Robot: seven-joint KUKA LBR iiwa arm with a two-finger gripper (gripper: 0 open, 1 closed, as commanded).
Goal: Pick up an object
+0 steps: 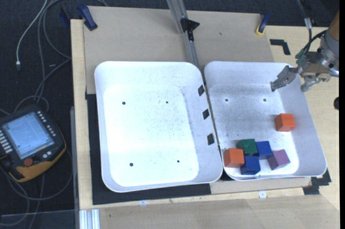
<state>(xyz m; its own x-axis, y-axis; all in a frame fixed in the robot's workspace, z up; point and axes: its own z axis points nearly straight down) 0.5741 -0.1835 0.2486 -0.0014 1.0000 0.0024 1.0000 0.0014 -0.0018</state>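
One arm reaches in from the right; its end effector (294, 81) hangs spread wide, holding nothing, over the right bin (242, 74).

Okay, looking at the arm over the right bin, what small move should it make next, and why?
Probably travel toward the near side of the bin until it is over the orange block. The gripper hangs open near the right bin's far edge with nothing between its fingers, and that block lies apart from the clustered ones.

Wooden bench (140, 34), two white bins (108, 77) side by side
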